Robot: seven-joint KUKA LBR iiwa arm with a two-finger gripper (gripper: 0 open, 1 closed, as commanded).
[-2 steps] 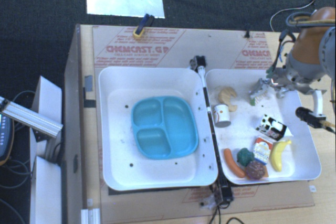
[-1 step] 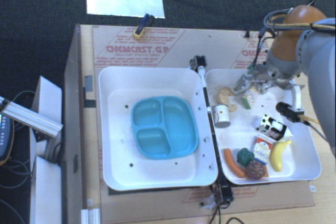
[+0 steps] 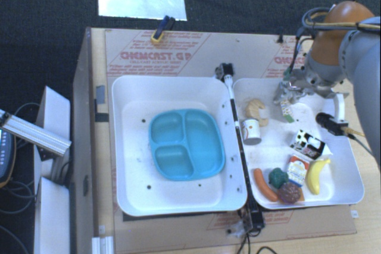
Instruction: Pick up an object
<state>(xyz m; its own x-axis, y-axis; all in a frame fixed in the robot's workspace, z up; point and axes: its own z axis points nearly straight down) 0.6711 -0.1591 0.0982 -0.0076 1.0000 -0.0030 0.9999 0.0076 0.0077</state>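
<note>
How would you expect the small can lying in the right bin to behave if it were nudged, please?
The can lies on its side on the bin's flat floor, so it would probably roll. Its smooth round wall could slip from a pinch. The bread roll beside it might stop it.

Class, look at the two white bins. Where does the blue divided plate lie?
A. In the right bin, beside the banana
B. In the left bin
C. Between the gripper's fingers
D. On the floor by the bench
B: the blue divided plate lies flat in the left bin.
</note>
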